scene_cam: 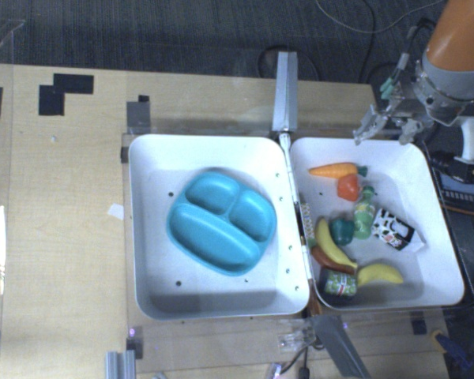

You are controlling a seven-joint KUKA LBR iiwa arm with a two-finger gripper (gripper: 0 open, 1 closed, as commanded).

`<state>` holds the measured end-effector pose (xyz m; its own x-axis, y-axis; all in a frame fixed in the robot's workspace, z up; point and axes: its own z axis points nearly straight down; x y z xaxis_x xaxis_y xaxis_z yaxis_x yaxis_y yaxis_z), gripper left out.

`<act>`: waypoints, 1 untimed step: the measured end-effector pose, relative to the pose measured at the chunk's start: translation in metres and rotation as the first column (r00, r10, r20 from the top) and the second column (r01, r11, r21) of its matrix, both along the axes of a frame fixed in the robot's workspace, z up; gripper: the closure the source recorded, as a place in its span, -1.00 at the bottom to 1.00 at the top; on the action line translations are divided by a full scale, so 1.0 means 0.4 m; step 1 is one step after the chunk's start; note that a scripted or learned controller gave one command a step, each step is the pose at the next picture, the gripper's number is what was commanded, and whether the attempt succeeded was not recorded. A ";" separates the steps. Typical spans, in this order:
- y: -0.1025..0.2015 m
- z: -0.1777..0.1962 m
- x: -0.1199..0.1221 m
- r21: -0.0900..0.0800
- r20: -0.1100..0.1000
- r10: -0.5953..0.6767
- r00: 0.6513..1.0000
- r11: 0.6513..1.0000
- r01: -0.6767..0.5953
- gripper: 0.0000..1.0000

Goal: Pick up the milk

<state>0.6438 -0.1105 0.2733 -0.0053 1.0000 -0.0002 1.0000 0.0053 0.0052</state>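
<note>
Two bins side by side mid-frame: left bin (142, 212) holding a divided plate (221, 221) at its centre; right bin (434, 212) crowded at its left and lower parts, carrot (332, 170) uppermost, milk (393, 229) mid-right, bananas (379, 274) lowest. Gripper (387, 125) above the right bin's upper edge.

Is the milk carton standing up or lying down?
Lying down: the milk carton shows its cow-patterned side to the camera, tilted, on the right bin's floor.
</note>
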 end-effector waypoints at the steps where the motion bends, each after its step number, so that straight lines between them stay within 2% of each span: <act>1: -0.103 -0.161 -0.173 -0.001 0.000 0.060 0.998 0.998 -0.060 -1.00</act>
<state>0.5744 -0.1515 0.2087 -0.0654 0.9979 -0.0011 0.9978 0.0654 0.0049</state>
